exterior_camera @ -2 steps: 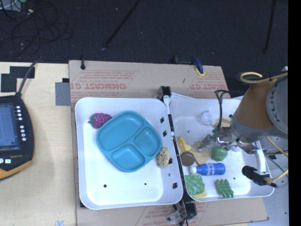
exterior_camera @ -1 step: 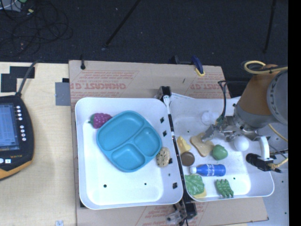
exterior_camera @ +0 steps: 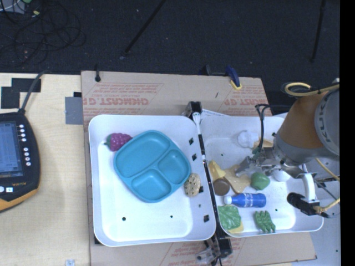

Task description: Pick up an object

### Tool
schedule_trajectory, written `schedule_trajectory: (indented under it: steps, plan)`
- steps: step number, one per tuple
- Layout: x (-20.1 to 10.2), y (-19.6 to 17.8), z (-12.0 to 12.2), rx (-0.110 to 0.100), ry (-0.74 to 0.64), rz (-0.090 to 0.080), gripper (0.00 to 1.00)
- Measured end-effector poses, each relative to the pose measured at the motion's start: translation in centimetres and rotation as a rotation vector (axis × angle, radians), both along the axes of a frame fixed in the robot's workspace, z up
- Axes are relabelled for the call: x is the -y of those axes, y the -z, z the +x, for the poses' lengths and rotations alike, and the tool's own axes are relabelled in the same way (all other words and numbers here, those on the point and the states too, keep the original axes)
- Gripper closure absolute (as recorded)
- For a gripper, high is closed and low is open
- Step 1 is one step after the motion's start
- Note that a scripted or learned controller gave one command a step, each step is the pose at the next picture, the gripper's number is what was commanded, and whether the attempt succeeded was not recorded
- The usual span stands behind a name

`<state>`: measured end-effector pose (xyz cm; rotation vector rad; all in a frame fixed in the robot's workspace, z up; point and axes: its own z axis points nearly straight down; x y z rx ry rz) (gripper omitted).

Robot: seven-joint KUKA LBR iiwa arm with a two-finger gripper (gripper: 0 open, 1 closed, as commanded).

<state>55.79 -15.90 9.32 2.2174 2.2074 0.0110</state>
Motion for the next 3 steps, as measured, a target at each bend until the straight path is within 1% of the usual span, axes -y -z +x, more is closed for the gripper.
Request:
schedule_trajectory:
  steps: [1,2,3]
  plan:
    - [5.4,-2.4,4.3,-0.008,-0.005,0.001,0.0]
    - [5.6,0.5,8.5,-0.03,-0.008,0.003,0.0]
    - [4.4,-3.8,3.6,-0.017,-0.001,0.005,0.0]
